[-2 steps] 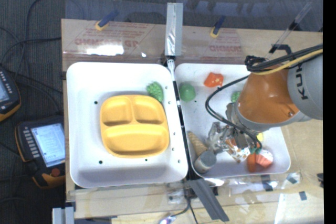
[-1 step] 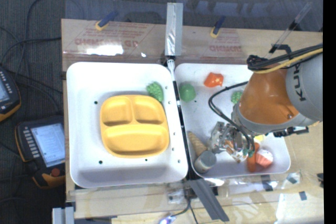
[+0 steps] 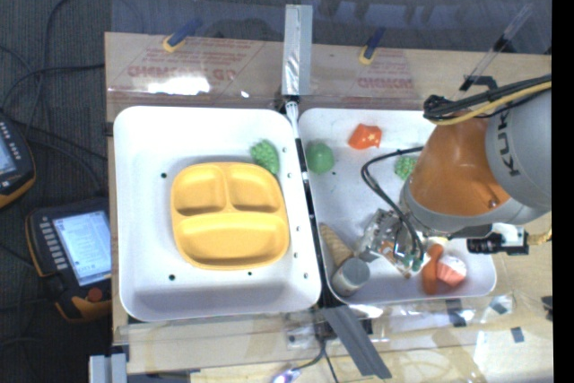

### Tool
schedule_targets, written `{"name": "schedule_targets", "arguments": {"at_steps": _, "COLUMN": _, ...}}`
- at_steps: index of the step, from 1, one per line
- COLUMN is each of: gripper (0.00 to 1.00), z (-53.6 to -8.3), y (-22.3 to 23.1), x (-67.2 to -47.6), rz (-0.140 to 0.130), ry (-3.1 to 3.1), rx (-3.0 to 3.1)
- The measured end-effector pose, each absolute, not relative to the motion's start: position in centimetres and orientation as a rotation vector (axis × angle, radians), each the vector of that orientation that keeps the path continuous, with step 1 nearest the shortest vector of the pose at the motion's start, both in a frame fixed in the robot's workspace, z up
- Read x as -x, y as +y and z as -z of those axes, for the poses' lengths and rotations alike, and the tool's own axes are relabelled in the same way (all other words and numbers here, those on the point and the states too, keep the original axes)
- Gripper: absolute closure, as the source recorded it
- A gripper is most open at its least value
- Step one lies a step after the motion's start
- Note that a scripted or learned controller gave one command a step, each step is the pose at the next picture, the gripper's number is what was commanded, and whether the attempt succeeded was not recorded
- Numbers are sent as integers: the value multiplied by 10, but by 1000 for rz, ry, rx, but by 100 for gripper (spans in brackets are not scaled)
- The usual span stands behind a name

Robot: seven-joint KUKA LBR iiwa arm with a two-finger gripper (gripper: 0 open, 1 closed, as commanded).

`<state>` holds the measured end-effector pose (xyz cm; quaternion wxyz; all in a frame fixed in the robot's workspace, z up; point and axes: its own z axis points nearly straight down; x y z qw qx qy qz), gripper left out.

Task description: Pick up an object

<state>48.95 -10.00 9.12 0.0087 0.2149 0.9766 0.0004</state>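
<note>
**Arm low over the right bin, jaws hidden in clutter**

Wooden desk [image 3: 502, 354] with two shallow white bins side by side, dark grey carpet behind. Black cables trail over the floor at left, next to a handheld pendant [image 3: 72, 251] with a lit screen; the text on it is too small to read. Clear taped sheets lie along the desk's far edge with faint reddish print, mirrored and illegible. A metal strip [image 3: 297, 49] stands upright at the far end of the gap between the bins.

The left bin [image 3: 143, 193] holds a yellow divided tray [image 3: 230, 213], with a small green leafy item [image 3: 266, 154] touching its far right corner.

The right bin [image 3: 466, 287] holds an orange-red piece [image 3: 364, 136] near the far wall, a green ball [image 3: 320, 158] near the left wall, a grey cylinder [image 3: 350, 274] at the near left, an orange-and-white object [image 3: 445, 270] at the near right, and a green bit [image 3: 406, 164] partly hidden by the arm.

The grey arm body shows the letters "KU" at the right edge. The arm [image 3: 466, 175] reaches in from the right, orange band facing up, wrist bent down into the right bin. The gripper [image 3: 395, 242] sits low between the grey cylinder and the orange-and-white object, close to both. Cannot tell whether the jaws are open or closed, or whether anything is between them.
</note>
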Motion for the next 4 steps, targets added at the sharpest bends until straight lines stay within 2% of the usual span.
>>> {"name": "schedule_targets", "arguments": {"at_steps": 1, "gripper": 100, "z": -117, "y": -160, "x": -539, "rz": 1, "ry": 3136, "rx": 141}}
{"name": "schedule_targets", "arguments": {"at_steps": 2, "gripper": 100, "z": -91, "y": -101, "x": -606, "rz": 0, "ry": 3124, "rx": -154}}
{"name": "schedule_targets", "arguments": {"at_steps": 3, "gripper": 100, "z": -91, "y": -114, "x": -649, "rz": -2, "ry": 3041, "rx": -735}}
{"name": "schedule_targets", "arguments": {"at_steps": 4, "gripper": 100, "z": -119, "y": -150, "x": -649, "rz": 1, "ry": 2969, "rx": -1017}}
